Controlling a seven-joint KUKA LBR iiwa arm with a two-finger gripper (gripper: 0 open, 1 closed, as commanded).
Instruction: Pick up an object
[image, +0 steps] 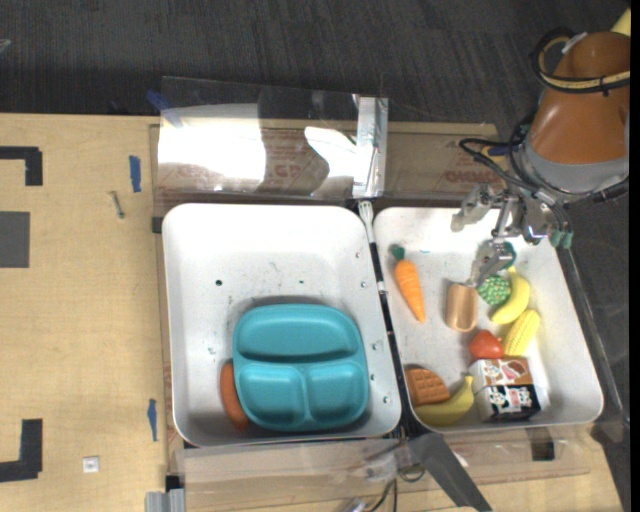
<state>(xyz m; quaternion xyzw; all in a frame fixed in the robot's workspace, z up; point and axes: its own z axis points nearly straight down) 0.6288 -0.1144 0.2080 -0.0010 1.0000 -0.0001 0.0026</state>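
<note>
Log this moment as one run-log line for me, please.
arm: over right bin | gripper: above green toy | carrot: untouched | grasp: none seen

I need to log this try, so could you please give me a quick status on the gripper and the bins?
Gripper low over right bin, nothing seen between fingers. Green toy just below it. Copper cup and bananas crowd close.

arm (585, 110) – orange band, grey wrist | black cables | claw (495, 258) – metal
</note>
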